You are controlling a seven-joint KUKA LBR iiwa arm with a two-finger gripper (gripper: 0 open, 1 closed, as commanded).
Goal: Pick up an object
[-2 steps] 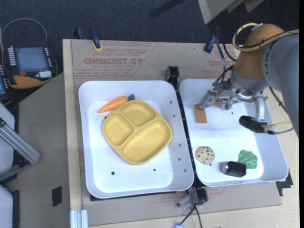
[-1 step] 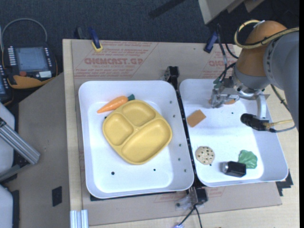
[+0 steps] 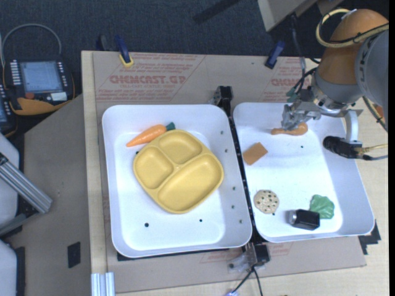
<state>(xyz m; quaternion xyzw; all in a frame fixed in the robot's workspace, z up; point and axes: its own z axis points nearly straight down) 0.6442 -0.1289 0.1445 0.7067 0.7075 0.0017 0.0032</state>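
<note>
**Orange sausage-shaped piece under gripper, back of right bin**

Orange sausage-shaped piece [image 3: 290, 130] is lying near the back wall of the right bin [image 3: 345, 184], flat on the white floor. Gripper [image 3: 297, 115] is sitting directly over it, tips down at the piece or touching it. Fingers are too dark and bunched to read, so I cannot tell whether they are clamping the piece or just standing above it. Arm [image 3: 345, 54] is reaching in from the right, orange band above the wrist, cables hanging by it.

Room around the piece: back rim is sitting just behind it, the divider between the bins is lying off to its left, open white floor is stretching in front and to the right.

Other things in the right bin: tan block [image 3: 255, 153] is lying near the left wall, well clear of the gripper. Speckled cookie [image 3: 266, 201] is sitting toward the front left. Black object [image 3: 303, 219] and green piece [image 3: 323, 206] are lying just beside each other near the front rim; whether they are touching I cannot tell.

Left bin [image 3: 123, 184]: yellow divided plate [image 3: 178, 170] is taking up the middle, carrot [image 3: 146, 135] is lying at its back left edge, touching or nearly so. Front and left strips of that bin are showing bare floor.
</note>
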